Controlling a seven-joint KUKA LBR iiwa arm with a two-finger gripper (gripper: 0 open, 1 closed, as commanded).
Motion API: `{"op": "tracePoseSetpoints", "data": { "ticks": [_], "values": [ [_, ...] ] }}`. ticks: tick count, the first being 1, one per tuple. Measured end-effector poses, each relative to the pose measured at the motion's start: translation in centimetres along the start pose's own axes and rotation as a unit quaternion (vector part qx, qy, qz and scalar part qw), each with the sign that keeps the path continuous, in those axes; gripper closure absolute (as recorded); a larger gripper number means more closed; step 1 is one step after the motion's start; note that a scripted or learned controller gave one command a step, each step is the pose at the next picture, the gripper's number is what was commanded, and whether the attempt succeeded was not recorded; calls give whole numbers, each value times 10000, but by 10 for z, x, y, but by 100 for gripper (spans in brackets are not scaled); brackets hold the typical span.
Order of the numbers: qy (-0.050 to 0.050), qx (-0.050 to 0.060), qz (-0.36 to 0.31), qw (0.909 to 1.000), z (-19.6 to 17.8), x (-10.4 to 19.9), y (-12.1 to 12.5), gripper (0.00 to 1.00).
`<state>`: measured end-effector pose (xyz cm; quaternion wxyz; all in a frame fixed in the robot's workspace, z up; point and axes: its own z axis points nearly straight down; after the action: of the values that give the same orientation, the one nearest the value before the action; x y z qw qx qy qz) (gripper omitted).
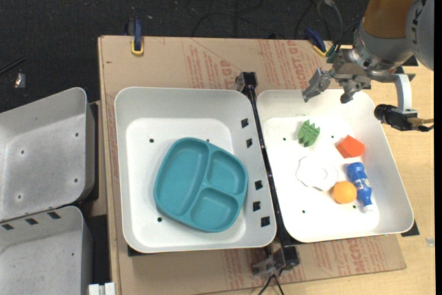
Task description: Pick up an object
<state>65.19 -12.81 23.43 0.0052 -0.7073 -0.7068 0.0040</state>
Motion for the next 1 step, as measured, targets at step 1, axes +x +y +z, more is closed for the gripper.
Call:
{"op": "tracePoseSetpoints", "data": {
  "ticks": [1],
  "values": [
    [-9, -65, -11, 10000, -8, 0, 2, 0]
  ]
}}
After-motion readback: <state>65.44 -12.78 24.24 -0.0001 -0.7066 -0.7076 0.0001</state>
